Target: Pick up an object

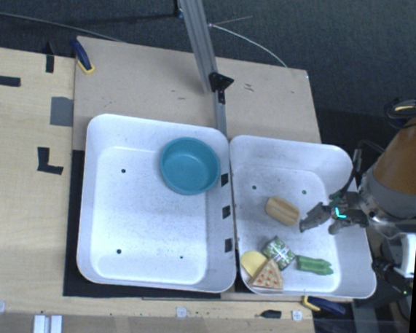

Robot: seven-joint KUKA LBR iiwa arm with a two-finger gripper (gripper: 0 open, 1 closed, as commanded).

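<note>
My gripper [318, 218] hovers right of centre, fingers spread and empty; I'd drop squarely over the brown block [283, 210], then close.

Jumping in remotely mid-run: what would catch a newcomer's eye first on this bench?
The blue bowl stands out, alone near the top of the left bin. In the right bin, a tan block lies mid-bin, with a green toy and a pizza slice toy clustered at the near edge. The gripper sits just right of the tan block.
</note>
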